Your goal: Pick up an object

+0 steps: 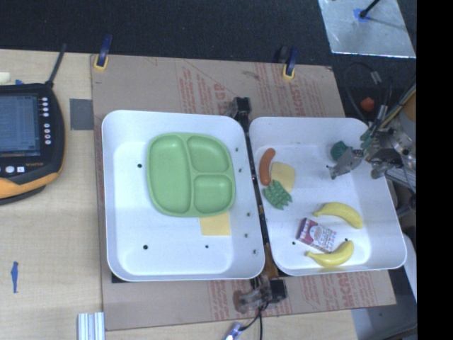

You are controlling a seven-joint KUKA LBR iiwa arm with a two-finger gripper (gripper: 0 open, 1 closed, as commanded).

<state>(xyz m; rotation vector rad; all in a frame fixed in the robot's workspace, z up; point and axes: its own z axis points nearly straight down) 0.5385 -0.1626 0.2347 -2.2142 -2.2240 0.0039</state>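
Gripper (345,164) low over the far-right part of the right bin (318,123), reaching in from the view's right. Whether wide, narrow or closed on anything: not readable from this slant.

Nearest candidate: small teal object (340,149), just beside the gripper tip on its upper side in the view, touching or nearly so; contact not resolvable. Too small to assign a long axis.

Below the gripper in the view, near but clearly apart: upper banana (338,213), long axis running roughly left to right, ends curving down. Farther down the same way: red packet (317,235), lying just beside the lower banana (331,254), which rests close to the bin's near wall with ends curving up.

To the view's left of the gripper, well apart, against the wall shared with the other bin: sausage (266,166), long axis roughly up and down in the view; yellow slice (284,175) beside it; green leafy piece (277,195) just under both.

Farthest from the gripper, across the dividing walls in the left bin (113,190): green divided plate (191,173) with a yellow square (215,224) at its lower edge.

Judged relation for the coming move: teal object by far the closest, needing only a slight shift toward the view's top; upper banana the next option, calling for a grip across its short axis. Risk with the teal object: small size, easily nudged rather than caught.
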